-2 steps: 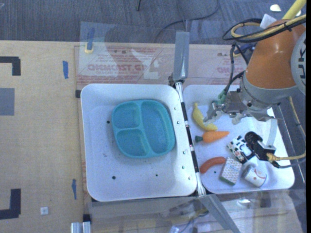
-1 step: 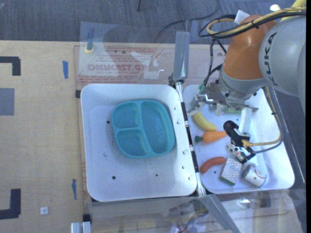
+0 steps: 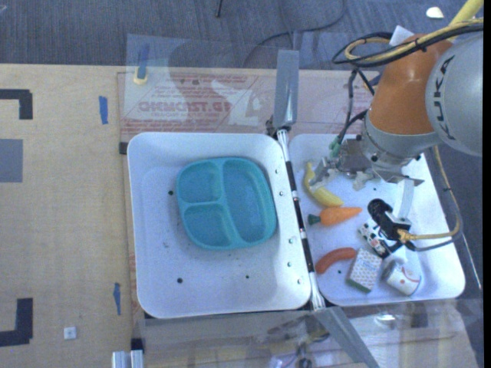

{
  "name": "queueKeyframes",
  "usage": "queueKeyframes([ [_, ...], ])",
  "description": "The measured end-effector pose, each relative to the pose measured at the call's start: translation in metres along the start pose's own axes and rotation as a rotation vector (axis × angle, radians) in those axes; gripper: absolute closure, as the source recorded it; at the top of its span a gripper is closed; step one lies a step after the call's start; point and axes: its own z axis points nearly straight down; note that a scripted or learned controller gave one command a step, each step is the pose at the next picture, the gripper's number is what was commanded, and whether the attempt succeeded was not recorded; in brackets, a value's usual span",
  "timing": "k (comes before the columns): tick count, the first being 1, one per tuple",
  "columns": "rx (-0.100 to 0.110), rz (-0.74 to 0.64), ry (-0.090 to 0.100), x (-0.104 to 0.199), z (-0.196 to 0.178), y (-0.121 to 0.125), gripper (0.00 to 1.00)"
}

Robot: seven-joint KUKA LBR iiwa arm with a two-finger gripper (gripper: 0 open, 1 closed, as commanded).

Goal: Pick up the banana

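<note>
The yellow banana point(image 3: 322, 193) lies in the right bin point(image 3: 449, 282), near its left wall and towards the back. My gripper point(image 3: 338, 176) hovers just above and to the right of the banana's upper end. Its two grey fingers point(image 3: 317, 174) stand apart, open, with nothing between them. The banana rests on the bin floor, untouched as far as I can see.
An orange carrot point(image 3: 338, 215) lies just in front of the banana, with a red sausage-shaped piece point(image 3: 334, 259), a small speckled block point(image 3: 364, 271) and a white cup point(image 3: 401, 276) nearer the front. The left bin point(image 3: 153, 282) holds a teal divided plate point(image 3: 226, 202).
</note>
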Motion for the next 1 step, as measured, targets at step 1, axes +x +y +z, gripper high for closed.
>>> queueKeyframes([
  [1,-0.002,0.043,-0.001,-0.0479,0.0870,0.0060,0.00],
])
